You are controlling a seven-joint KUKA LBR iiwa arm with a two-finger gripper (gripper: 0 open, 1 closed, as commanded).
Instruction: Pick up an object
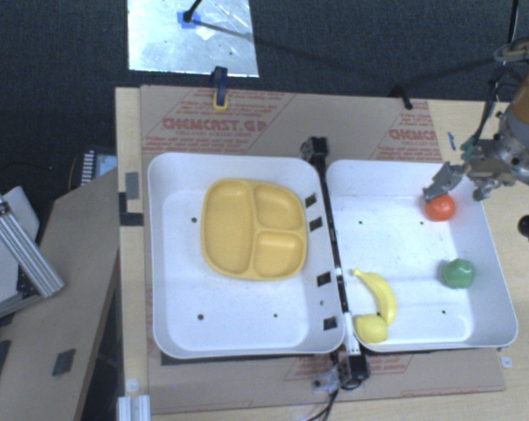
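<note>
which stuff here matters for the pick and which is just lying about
In play:
- two-finger gripper, above the right white bin
- round orange-red fruit, just below it
- round green fruit
- yellow banana
- yellow lemon

Lying about:
- yellow sectioned plate in the left white bin
- foil sheet

Overhead camera (perhaps slightly angled) facing both bins (246,169).

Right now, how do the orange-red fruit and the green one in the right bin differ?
The orange-red fruit lies near the far right corner of the right bin, directly under the gripper; the green fruit sits nearer the camera, apart from the arm. One is orange-red, the other green. Both are small, roundish, and rest on the bin floor by its right wall.
</note>
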